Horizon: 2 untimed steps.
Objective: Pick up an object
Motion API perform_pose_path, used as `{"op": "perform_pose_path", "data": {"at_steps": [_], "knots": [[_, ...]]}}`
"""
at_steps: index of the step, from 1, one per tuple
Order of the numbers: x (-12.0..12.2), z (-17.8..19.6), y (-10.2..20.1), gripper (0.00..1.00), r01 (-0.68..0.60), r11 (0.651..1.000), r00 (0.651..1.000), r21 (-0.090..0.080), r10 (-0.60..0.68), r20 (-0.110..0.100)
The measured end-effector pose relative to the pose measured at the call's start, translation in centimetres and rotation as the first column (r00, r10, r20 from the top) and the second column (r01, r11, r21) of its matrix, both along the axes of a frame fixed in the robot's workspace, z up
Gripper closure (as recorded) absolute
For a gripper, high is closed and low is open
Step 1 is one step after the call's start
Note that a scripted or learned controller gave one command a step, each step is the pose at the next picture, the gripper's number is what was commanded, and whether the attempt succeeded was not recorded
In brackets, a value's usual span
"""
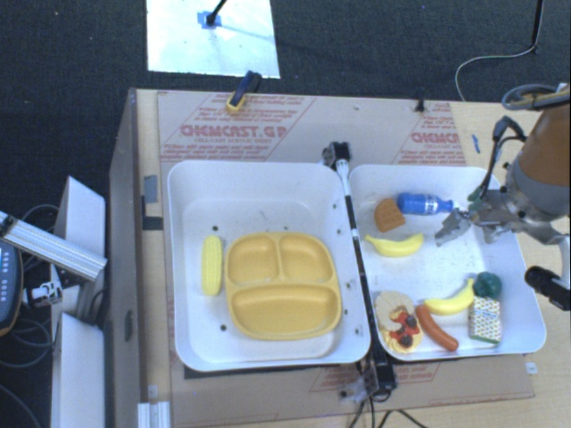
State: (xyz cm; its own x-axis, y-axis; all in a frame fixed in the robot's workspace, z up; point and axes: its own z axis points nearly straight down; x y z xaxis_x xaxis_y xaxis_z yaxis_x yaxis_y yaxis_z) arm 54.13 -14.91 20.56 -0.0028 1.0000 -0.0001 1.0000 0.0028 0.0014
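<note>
Two white bins sit side by side. The right bin point(517, 279) holds a blue bottle point(424, 205), a banana point(395, 245), a second banana point(451, 300), a sausage point(437, 328) and a pizza slice point(398, 322). The gripper point(457, 223) hovers just right of the bottle (whether its fingers are spread or closed, I cannot tell). A yellow tray point(284, 285) lies in the left bin point(192, 194).
</note>
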Motion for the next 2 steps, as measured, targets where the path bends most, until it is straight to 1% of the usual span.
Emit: {"op": "perform_pose_path", "data": {"at_steps": [1,2], "knots": [[6.6,-4.5,5.5,0.00,-0.001,1.000,1.000,0.001,0.001,0.000],[10.0,-12.2,5.6,0.00,0.000,1.000,1.000,0.000,0.000,-0.003]]}}
